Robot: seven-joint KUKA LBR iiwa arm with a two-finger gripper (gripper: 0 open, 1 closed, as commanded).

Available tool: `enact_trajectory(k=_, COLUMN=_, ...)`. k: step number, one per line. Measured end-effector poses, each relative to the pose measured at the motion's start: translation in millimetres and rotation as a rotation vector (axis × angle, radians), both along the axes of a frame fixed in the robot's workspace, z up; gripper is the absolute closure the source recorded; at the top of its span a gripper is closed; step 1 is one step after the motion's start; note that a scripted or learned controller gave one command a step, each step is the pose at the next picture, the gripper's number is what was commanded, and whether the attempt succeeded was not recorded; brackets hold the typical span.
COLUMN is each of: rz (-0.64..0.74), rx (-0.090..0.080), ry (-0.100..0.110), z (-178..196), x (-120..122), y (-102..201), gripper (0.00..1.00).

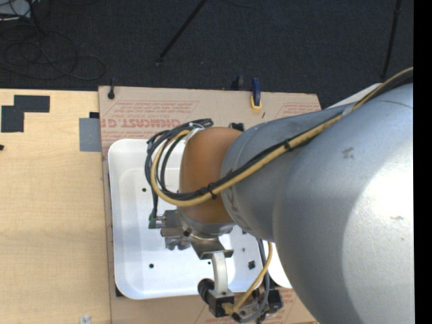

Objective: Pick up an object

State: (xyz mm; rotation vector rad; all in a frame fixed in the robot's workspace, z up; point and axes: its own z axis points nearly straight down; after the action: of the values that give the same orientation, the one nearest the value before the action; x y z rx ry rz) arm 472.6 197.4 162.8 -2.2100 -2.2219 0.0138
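Observation:
My arm reaches in from the right and covers much of the white bin (128, 248). The orange band (206, 174) sits over the middle of the bin. Below it the grey metal gripper (177, 237) hangs low over the bin's floor, left of centre. Its lower end is hidden by its own body. A few tiny dark specks (152, 266) mark the white floor near the gripper; I cannot tell what they are. The arm hides the bin's right part.
The bin rests on a cardboard sheet (155, 117) with red print. A blue and yellow clamp (256, 94) grips the sheet's far edge. Pale wooden bench (47, 214) with black patches lies to the left. Cables run across the dark floor behind.

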Motion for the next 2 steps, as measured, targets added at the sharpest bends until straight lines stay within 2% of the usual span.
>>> enact_trajectory(k=1, rz=0.0, rx=0.005, ry=-0.014, z=85.0, x=3.5, y=47.7, gripper=1.0)
enact_trajectory(k=2, rz=-0.003, rx=0.002, ry=-0.014, z=144.8, x=3.7, y=24.7, gripper=1.0)
